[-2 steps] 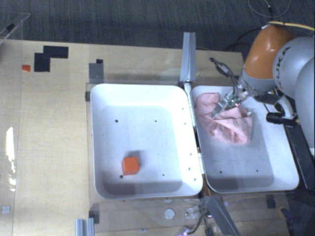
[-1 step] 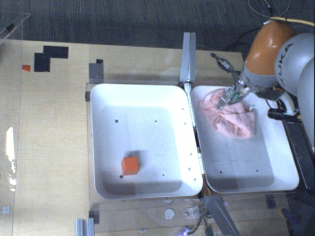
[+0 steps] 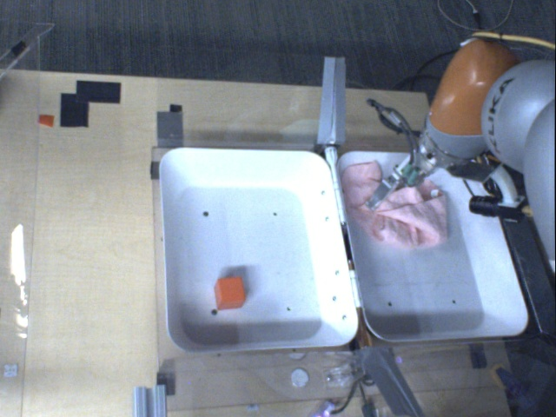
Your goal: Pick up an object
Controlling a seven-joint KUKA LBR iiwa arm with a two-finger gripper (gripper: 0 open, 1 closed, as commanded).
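Metal brackets (image 3: 382, 380) at the bench's (image 3: 87, 250) front edge sit closest to the lens, just below the seam where the two white bins meet. Left of that seam, the left bin (image 3: 252, 168) holds a small orange cube (image 3: 230, 293) resting on its floor toward the front-left corner, well apart from the arm. Right of the seam, the right bin (image 3: 486, 320) carries a crumpled pink cloth (image 3: 404, 211) in its rear half, close to the dividing wall. Over that cloth hangs the gripper (image 3: 391, 187) of the grey arm (image 3: 521, 111), whose orange band bulges behind the right bin's rear rim. The fingers point down and toward the seam, their tips at or just above the cloth's upper folds; whether they are parted or closed cannot be told from this angle, and no fabric can be seen pinched between them. Behind the left bin, black blocks (image 3: 85, 101) and a small orange tag (image 3: 46, 121) lie on the bench's far-left corner.
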